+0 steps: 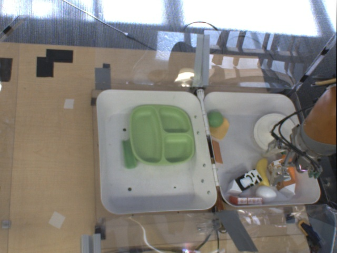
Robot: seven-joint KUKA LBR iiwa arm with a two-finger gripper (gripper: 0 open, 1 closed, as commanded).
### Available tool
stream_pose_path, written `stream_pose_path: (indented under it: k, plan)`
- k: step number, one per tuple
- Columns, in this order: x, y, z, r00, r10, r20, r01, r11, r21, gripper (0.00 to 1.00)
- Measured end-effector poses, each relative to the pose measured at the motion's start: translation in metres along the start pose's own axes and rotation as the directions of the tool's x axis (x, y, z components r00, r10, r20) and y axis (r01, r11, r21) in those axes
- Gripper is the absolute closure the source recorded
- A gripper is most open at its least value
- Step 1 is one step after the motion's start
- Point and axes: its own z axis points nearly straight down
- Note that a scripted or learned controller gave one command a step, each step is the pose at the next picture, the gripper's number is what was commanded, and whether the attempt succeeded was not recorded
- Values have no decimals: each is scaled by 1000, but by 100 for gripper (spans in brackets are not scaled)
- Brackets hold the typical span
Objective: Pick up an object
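Left white bin (105,157): green three-compartment plastic tray (160,135) lay centred, a small green block (129,154) against its left edge; bare floor open on all sides. Right white bin (237,146): green-and-yellow round toy (217,123) far left, white disc (268,130) far right; yellow banana-shaped piece (261,171), long axis near-to-far, crowded with a black-and-white toy (248,180) and white egg-shaped piece (266,193) in the near right corner. Tool (279,167) sat over that cluster; grip state could not be told.

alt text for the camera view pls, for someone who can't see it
A grey robot arm's gripper reaches from the right into the right bin, low over a clutter of small objects. The left bin holds a green divided tray.
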Motion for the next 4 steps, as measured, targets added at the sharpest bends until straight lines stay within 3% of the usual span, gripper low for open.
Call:
stream_pose_path:
  k: [1, 2, 3, 4]
  plan:
    - [20, -2, 0, 999, 48, 4, -48, 999, 2, 0]
    - [12, -1, -15, 999, 41, 27, -42, 999, 6, 100]
    - [-10, 27, -119, 976, 219, -1, -219, 976, 1, 100]
    - [-8, 27, -115, 975, 220, -8, -220, 975, 1, 0]
